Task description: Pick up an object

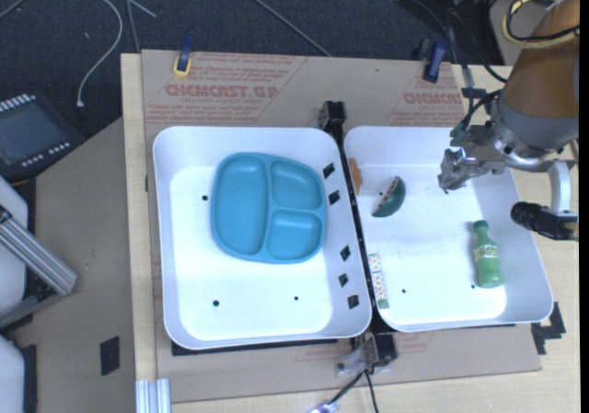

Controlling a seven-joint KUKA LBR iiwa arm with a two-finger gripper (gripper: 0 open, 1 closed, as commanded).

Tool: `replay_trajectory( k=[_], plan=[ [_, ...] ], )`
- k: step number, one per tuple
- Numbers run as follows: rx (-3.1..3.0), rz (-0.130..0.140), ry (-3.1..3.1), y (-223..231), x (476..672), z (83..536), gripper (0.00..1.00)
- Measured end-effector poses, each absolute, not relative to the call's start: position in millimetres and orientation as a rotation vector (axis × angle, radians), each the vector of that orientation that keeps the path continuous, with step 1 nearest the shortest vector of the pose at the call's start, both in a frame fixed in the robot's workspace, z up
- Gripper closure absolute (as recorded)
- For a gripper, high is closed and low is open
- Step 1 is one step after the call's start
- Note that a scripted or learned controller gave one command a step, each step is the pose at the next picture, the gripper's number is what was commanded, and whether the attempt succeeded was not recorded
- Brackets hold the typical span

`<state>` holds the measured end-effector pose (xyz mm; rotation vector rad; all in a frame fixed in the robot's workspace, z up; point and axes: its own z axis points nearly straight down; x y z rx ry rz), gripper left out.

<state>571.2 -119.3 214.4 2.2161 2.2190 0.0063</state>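
Note:
In the right bin [433,301] lie a watermelon-slice toy [391,197] near its left side and a green bottle [486,255] near its right side. A small brown piece [355,177] rests at the bin's left rim. My gripper [451,174] hangs over the upper right part of this bin, to the right of the watermelon slice and above the bottle. Nothing shows between its tips. The left bin [184,292] holds a blue divided plate [269,207].
A narrow printed strip [375,277] lies along the right bin's left wall. Black clips [332,114] sit on the divider between the bins. Blue clamps [184,62] hold the cardboard base at the back. Cables run across the dark floor behind.

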Motion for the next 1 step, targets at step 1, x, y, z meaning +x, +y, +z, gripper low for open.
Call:
replay_trajectory(
  k=[1],
  plan=[
    [2.219, 0.0, 2.229, -69.3, 565.4, 207.3, 1.0]
  ],
)
